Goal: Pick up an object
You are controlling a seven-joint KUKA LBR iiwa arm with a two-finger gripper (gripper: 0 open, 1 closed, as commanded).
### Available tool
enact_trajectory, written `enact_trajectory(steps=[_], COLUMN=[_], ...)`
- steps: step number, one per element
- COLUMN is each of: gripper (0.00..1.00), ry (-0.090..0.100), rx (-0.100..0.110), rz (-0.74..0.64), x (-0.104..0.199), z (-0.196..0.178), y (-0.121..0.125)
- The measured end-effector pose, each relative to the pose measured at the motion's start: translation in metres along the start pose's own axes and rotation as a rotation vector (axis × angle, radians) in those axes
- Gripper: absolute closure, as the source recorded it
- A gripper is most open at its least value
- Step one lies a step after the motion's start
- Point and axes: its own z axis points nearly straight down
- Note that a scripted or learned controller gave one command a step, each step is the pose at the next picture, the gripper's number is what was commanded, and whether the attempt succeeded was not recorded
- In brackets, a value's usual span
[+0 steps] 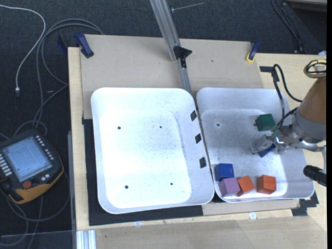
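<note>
Several blocks lie in the right bin (236, 105). A green block (265, 121) rests near its middle right. Along the front wall sit a blue block (224, 170), a purple block (229, 187), an orange block (245, 184) and a red-orange block (266, 183). My gripper (267, 144) is low in the right bin, just below the green block. A small blue piece (265, 151) shows at its tip; I cannot tell whether it is held or lying on the bin floor.
The left bin (140, 149) adjoins the right one, with black clips (198, 138) on the shared wall. A metal pole (166, 25) rises at the back. A teach pendant (26, 165) and cables lie on the floor at left.
</note>
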Motion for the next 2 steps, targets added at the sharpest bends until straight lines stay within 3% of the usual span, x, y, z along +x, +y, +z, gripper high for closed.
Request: enact_trajectory(steps=[1,2], gripper=[0.00,1.00], ry=[-0.002,-0.002], rx=[-0.008,-0.010], rz=[-0.001,-0.002], x=[0.000,0.001], z=[-0.005,-0.016], y=[0.002,0.003])
